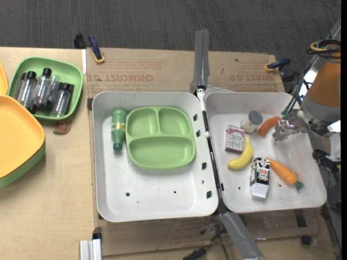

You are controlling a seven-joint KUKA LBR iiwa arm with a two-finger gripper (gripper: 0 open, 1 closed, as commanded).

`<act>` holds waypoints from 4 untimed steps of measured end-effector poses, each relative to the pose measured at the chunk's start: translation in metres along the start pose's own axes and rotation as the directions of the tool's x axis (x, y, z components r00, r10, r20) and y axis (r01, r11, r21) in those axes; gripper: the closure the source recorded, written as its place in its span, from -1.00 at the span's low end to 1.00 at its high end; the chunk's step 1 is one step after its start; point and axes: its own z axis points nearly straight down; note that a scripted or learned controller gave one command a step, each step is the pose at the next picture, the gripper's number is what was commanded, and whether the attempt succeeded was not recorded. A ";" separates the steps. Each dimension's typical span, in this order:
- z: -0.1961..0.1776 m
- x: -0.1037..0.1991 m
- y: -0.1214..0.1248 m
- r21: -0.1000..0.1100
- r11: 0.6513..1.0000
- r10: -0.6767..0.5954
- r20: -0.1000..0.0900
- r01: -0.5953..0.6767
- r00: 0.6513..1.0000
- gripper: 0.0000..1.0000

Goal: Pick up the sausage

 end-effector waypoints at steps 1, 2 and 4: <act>-0.001 0.002 0.047 -0.001 0.985 -0.172 0.001 0.172 0.985 1.00; 0.004 0.005 0.061 0.021 1.000 -0.021 -0.012 0.022 1.000 1.00; -0.051 0.012 0.065 0.000 0.949 0.316 0.000 -0.316 0.949 1.00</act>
